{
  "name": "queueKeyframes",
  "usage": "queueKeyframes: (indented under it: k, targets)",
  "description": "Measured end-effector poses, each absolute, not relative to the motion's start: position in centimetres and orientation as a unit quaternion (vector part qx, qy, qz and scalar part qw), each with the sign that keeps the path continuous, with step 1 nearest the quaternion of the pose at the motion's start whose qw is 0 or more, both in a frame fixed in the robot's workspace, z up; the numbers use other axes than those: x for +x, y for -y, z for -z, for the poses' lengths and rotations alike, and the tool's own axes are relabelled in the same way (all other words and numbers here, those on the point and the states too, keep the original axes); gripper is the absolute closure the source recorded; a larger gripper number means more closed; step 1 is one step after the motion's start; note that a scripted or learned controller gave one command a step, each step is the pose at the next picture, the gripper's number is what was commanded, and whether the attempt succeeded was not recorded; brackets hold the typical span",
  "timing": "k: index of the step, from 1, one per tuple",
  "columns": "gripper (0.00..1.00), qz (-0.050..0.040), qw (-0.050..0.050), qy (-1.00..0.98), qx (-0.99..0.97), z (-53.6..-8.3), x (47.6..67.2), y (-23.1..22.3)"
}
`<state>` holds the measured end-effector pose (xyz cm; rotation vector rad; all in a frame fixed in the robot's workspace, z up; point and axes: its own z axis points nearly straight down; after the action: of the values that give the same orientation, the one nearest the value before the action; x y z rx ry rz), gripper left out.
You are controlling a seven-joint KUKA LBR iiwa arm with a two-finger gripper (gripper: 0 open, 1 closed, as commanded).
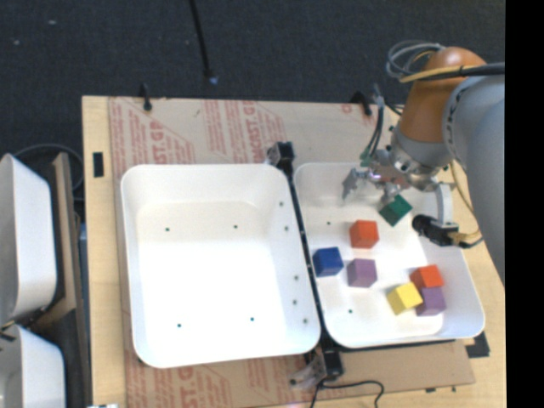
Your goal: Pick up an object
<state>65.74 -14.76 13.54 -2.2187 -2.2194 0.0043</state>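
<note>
My gripper (378, 185) hangs over the back of the right bin (459, 321), below the orange-banded wrist. A dark green block (395, 210) sits tilted right against the gripper's lower edge; I cannot tell whether it is gripped or resting in the bin. Further forward in the same bin lie an orange-red block (364, 233), a blue block (327, 262) and a purple block (361, 272). Near the right wall an orange block (427, 275), a yellow block (405, 297) and a second purple block (432, 301) are bunched together.
The left bin (136, 228) stands beside the right one, their walls meeting at a dark divider (302, 236). Both rest on a cardboard-covered bench (195, 130). White containers (25, 228) stand off the bench at the far left.
</note>
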Motion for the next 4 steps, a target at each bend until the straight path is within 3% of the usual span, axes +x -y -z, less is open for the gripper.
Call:
queueKeyframes:
  k: [1,2,4]
  targets:
    - [0.0,-0.0008,0.001,0.707,-0.707,-9.9,65.7,14.8]
    - [1.0,0.0006,-0.001,0.707,-0.707,-11.2,65.8,14.9]
    - [1.0,0.0014,-0.002,0.707,-0.707,-22.1,66.0,14.8]
